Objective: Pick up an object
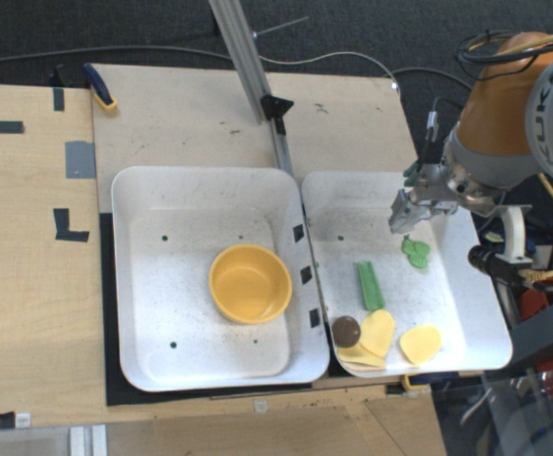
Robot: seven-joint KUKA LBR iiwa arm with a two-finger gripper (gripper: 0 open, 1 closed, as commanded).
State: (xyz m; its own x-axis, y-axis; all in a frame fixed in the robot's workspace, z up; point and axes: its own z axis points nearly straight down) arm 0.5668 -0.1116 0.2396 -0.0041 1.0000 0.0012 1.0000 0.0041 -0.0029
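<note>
Over the right bin (467,293), the pincer (402,218) hangs above a green piece (415,252).

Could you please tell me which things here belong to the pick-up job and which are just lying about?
Job: gripper over the right bin; its candidates there: green lump, green bar, brown ball, yellow pieces.

Lying about: yellow bowl in the left bin, blue-and-yellow clamp, metal rail.
</note>
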